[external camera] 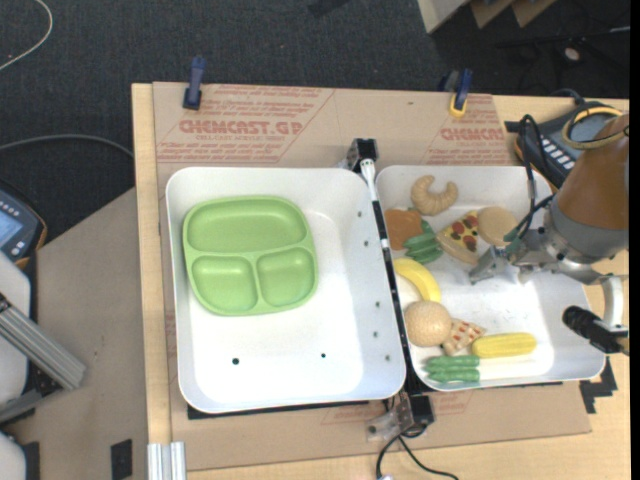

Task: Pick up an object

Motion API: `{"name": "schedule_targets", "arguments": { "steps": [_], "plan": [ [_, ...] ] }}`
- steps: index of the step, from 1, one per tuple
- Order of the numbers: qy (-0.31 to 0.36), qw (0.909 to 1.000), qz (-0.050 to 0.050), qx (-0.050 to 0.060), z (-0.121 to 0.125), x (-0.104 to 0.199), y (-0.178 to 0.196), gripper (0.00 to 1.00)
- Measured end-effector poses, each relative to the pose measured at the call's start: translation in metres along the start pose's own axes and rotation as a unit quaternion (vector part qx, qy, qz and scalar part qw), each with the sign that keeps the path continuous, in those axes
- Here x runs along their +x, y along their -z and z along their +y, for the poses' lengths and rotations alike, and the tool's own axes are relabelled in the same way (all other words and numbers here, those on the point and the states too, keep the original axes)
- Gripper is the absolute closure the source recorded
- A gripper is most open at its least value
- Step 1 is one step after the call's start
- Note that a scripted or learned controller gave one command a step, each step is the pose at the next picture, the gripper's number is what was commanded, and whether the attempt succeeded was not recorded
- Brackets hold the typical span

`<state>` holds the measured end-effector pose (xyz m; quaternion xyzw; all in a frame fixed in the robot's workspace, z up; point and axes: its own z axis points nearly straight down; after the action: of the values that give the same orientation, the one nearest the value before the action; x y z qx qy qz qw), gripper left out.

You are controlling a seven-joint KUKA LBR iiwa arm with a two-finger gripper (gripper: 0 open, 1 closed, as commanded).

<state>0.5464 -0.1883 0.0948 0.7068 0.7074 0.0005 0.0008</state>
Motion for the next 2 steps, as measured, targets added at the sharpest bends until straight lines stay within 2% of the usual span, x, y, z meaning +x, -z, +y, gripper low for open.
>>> {"name": "schedule_targets", "arguments": {
  "steps": [1,2],
  "plan": [
    [-0.001,1.0000,-0.001,-0.001,0.000,0.000,0.009,1.00],
    [-0.002,1.0000,-0.002,0.000,-0.018,-0.039,0.033,1.00]
  ]
}}
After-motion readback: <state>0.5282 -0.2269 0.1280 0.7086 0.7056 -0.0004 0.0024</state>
